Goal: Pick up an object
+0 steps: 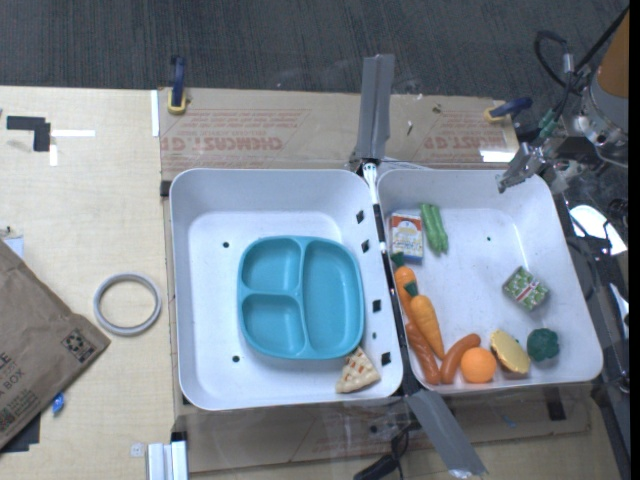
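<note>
We see the hand (518,171) over the right bin's (470,218) far right corner, its grip beyond telling, with the carton (406,236), bean (434,227), carrots (424,323), orange (478,365) and broccoli (543,344) spread below and the plate (300,296) in the left bin (200,268).

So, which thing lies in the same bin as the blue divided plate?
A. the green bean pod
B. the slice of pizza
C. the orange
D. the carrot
B: the slice of pizza lies in the left bin just off the blue divided plate; the others lie in the right bin.
</note>
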`<action>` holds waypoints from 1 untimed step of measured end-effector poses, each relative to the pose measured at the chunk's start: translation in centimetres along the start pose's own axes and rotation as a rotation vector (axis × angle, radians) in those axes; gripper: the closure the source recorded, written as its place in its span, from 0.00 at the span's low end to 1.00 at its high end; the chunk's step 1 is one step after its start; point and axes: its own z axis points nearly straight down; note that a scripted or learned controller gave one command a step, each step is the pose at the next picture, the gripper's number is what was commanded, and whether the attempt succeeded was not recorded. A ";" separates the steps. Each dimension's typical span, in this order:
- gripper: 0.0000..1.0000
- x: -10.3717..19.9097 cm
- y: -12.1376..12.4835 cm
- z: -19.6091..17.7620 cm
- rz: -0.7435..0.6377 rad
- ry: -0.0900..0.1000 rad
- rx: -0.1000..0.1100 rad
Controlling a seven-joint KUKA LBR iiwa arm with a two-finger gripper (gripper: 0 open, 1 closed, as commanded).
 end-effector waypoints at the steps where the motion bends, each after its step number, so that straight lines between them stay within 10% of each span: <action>1: 0.00 6.6 -0.6 15.3 0.068 0.000 -0.002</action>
